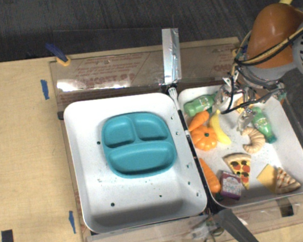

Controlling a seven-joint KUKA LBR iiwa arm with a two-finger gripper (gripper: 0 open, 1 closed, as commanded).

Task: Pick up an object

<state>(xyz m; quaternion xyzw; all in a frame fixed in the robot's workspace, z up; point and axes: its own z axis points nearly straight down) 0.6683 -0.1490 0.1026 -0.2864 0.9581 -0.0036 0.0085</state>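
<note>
Gripper (pixel 240 107) hovers over toy food crowding the right bin (pixel 301 150), seeking a pick; finger state indiscernible.

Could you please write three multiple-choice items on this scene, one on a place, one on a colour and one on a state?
1. Where does the divided plate lie?
A. in the left bin
B. in the right bin
C. on the cardboard outside the bins

2. What colour is the divided plate?
A. red
B. teal
C. yellow

3. How does the gripper stand relative to the right bin?
A. over the left bin
B. over the right bin's far end, among the toy food
C. away from both bins

Answers: 1 A, it sits alone in the left bin; 2 B, its surface is teal; 3 B, it hangs near the green bottle and banana.
</note>
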